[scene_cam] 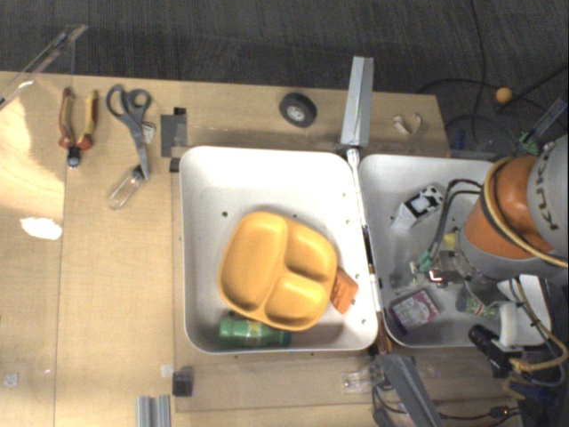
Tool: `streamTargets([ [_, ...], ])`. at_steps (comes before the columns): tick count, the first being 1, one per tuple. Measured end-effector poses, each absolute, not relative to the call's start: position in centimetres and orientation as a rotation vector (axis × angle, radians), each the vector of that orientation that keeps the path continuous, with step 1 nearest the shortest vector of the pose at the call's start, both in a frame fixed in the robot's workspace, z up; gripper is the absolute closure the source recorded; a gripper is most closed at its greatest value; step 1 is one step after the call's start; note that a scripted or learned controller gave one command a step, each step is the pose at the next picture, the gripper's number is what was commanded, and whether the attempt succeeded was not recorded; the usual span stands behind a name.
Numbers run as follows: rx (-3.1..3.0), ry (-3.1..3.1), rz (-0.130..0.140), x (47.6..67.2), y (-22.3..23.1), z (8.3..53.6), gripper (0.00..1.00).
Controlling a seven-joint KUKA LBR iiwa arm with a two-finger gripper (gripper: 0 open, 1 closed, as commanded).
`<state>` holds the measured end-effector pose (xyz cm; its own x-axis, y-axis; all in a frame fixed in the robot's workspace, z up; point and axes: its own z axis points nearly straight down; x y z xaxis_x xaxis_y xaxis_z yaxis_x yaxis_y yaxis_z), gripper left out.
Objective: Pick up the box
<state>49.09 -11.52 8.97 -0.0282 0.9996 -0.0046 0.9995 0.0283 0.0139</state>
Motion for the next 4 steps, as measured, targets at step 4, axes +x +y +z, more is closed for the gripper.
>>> streamTargets([
  [4,2.315,2.11,0.008,56.1,-12.6,9.0,0.0],
])
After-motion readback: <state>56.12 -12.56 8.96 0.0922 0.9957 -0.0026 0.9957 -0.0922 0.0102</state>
